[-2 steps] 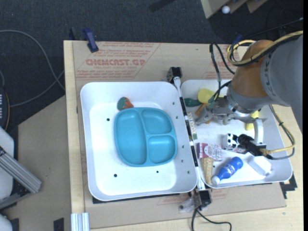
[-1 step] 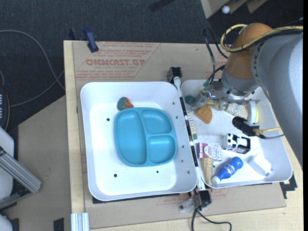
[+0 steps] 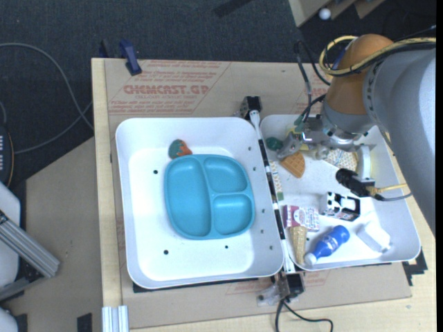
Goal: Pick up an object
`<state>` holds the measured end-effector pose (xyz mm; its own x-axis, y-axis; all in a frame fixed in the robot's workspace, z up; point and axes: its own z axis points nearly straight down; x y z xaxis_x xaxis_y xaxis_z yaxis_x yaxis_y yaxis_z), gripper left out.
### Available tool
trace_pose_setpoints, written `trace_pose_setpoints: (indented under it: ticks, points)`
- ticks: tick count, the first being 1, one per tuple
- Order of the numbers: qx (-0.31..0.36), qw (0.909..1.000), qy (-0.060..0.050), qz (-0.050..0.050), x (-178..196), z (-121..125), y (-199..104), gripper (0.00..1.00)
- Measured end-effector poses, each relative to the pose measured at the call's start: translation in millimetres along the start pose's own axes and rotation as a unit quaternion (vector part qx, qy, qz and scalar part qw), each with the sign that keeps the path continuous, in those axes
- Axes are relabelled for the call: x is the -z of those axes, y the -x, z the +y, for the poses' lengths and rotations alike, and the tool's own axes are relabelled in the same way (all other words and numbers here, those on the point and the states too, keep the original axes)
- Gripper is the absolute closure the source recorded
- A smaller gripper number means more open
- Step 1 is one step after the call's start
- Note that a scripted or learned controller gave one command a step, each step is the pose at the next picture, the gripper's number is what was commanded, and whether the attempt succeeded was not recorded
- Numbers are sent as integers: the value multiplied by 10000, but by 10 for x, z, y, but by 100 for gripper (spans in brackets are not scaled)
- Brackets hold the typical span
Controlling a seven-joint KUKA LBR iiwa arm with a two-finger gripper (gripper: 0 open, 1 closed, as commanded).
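While my arm hangs over the far end of the right bin (image 3: 405, 244), the claw (image 3: 304, 138) sits low near that bin's far left corner, and I cannot tell from up here how it is set or whether it has anything. Closest to it is a small tan wedge-shaped piece (image 3: 294, 164), lying just on the near side of the claw, its long axis slanting toward the divider between the bins. A small teal item (image 3: 275, 143) lies just to the claw's left, against the wall. Farther toward me are a black-and-white block (image 3: 342, 205), a blue bottle (image 3: 327, 244) lying on its side, and a white piece (image 3: 374, 236). I judge the wedge the likeliest target; the bin wall crowds it. Well off to the claw's left, the other bin (image 3: 138, 185) holds a blue divided plate (image 3: 208, 195).
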<state>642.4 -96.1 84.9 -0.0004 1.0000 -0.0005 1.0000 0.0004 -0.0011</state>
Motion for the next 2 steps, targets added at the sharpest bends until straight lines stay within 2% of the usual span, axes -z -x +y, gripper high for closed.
trace_pose_setpoints:
  ticks: [1, 2]
  points:
    - [3, 10000, 2, -2, 102, 3, -4, 100]
    - [4, 10000, 0, -3, 100, 2, -4, 0]
